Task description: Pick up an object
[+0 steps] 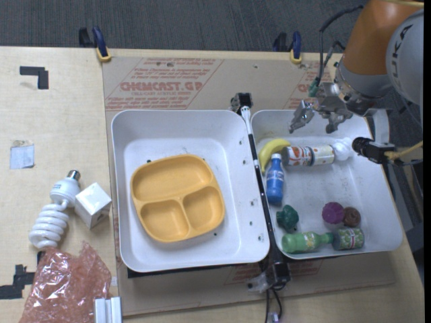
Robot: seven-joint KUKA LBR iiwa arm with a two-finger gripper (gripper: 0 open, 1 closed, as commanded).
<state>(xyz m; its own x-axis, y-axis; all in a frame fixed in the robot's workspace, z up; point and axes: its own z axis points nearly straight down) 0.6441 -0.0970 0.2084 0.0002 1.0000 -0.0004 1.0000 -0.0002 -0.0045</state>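
Note:
My gripper hangs over the back of the right bin, open, with nothing between its fingers. Just in front of it lies a bottle with a white cap and a red-and-white label, on its side. A yellow banana curls at that bottle's left end. A blue bottle lies along the bin's left wall. Toward the front sit a dark green lump, a green bottle, a green can, a purple ball and a brown ball.
The left bin holds a yellow divided plate. On the bench to the left lie a spiral light bulb, a white cube and a crumpled pink bag.

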